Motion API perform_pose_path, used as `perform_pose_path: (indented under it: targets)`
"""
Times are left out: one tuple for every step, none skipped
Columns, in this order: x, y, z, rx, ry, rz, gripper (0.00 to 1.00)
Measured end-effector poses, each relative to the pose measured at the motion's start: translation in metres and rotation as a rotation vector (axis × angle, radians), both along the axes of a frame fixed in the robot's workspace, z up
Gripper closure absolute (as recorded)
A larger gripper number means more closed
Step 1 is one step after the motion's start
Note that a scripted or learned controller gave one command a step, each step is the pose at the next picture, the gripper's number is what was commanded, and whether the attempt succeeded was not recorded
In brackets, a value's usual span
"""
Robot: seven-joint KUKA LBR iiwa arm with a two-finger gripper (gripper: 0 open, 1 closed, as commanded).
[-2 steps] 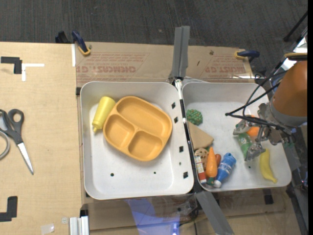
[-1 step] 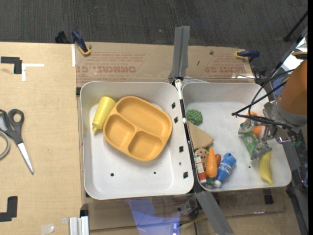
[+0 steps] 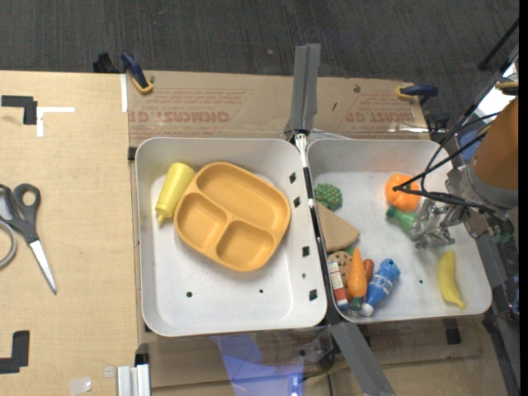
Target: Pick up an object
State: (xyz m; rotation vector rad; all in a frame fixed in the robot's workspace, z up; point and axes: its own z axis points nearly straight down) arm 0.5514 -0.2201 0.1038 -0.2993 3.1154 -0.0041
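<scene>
My gripper (image 3: 431, 231) hangs low in the right bin (image 3: 363, 162), just right of an orange and green toy (image 3: 400, 198) and above-left of a yellow banana (image 3: 449, 279). Cables and the metal of the wrist blur its tips. Nothing shows clearly between them. Further left in the same bin lie a green knobbly toy (image 3: 328, 195), a tan wedge (image 3: 337, 229), a carrot (image 3: 356, 274), a blue bottle (image 3: 380, 284) and a small striped can (image 3: 337, 280).
The left bin (image 3: 157, 287) holds a yellow divided plate (image 3: 227, 215) and a yellow bottle (image 3: 173, 190) beside it. Scissors (image 3: 29, 229) lie on the cardboard bench to the left. A grey post (image 3: 304, 89) rises between the bins at the back.
</scene>
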Motion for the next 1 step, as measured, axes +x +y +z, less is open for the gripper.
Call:
perform_pose_path:
  targets:
    - [-0.0001, 0.0000, 0.0000, 0.000, 0.000, 0.000, 0.00]
